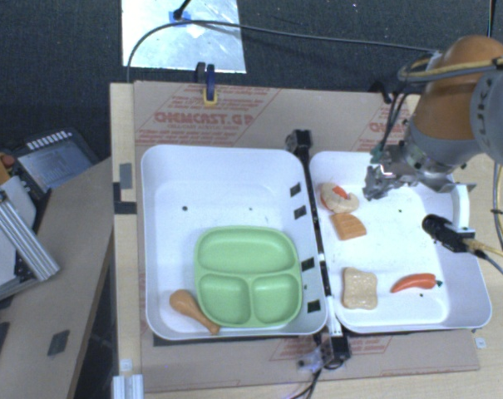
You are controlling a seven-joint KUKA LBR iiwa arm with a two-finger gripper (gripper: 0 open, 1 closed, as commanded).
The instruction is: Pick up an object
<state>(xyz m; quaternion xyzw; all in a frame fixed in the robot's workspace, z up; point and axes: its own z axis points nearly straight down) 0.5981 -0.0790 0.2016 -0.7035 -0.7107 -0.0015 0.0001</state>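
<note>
toy foods lie in the right bin (463, 306): a sushi piece (337, 196), an orange wedge (348, 226), a toast slice (359, 288) and a chili pepper (414, 283). the gripper (377, 183) hovers just right of the sushi piece; whether it is spread or closed cannot be told.

Right bin (463, 306), shallow, white, holds four small items. Pale round piece with an orange-red spot (337, 196) lies near the bin's left wall, toward the far side. Orange wedge (349, 226) lies just beside it on the near side, flat. Tan bread slice (359, 288) lies flat near the front-left corner. Red-orange chili pepper (414, 283), dark stem end pointing right, lies to the right of the bread, apart from it. All four rest on the bin floor.

Left bin (164, 181): green three-compartment plate (248, 274) near the front; tan drumstick (193, 309) touching its front-left edge.
</note>
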